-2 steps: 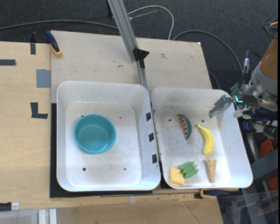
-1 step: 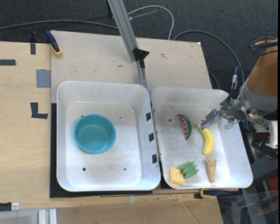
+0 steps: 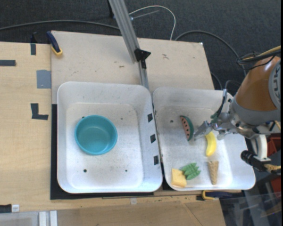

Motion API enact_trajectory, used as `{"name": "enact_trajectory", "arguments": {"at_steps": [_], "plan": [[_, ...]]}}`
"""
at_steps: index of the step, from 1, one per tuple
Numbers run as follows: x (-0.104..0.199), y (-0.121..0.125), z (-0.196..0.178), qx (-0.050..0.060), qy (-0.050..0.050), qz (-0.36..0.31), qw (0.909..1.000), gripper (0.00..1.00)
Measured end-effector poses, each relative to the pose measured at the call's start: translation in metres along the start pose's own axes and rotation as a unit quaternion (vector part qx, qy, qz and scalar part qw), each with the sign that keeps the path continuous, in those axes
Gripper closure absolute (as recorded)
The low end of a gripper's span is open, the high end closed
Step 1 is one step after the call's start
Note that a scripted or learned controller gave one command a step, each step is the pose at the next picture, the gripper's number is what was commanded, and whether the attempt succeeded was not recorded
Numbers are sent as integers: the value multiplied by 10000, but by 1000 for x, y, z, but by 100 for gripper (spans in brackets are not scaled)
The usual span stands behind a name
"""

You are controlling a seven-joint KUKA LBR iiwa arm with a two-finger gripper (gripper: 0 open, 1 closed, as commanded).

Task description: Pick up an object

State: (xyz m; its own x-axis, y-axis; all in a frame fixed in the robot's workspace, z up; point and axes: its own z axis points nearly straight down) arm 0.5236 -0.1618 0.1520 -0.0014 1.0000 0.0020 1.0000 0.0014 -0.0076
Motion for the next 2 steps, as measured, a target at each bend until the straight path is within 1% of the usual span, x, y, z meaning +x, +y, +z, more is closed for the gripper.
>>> {"name": "enact_trajectory", "arguments": {"at_steps": [1,2], "plan": [[-7,4,53,-135,-97,26,9999,0],[-7,7,39,-171,-101,19,9998,100]]}}
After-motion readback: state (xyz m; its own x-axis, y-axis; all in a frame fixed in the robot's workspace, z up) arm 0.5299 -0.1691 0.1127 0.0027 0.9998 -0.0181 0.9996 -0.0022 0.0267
